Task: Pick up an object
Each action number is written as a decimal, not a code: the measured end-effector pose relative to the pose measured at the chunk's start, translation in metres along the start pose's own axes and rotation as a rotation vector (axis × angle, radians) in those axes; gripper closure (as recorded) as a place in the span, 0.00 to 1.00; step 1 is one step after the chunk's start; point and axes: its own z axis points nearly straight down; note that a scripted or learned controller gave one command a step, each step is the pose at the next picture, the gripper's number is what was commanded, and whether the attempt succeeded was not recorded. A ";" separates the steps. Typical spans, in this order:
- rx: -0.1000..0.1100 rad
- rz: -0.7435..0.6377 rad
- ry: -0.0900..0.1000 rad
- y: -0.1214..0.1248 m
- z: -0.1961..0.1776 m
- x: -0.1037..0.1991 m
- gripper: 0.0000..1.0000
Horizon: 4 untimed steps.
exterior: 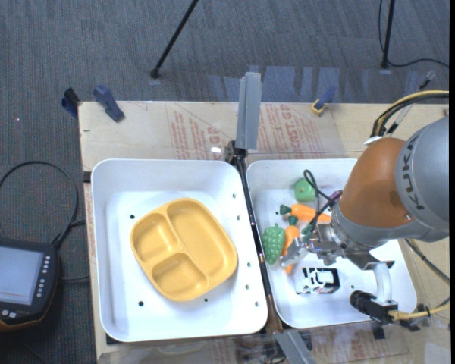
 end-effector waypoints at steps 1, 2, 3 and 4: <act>-0.013 -0.109 -0.004 0.058 0.028 -0.005 0.00; -0.006 -0.103 -0.001 0.057 0.022 -0.006 1.00; -0.026 -0.069 -0.004 0.129 -0.079 0.051 1.00; -0.013 0.049 -0.003 0.097 -0.081 0.097 1.00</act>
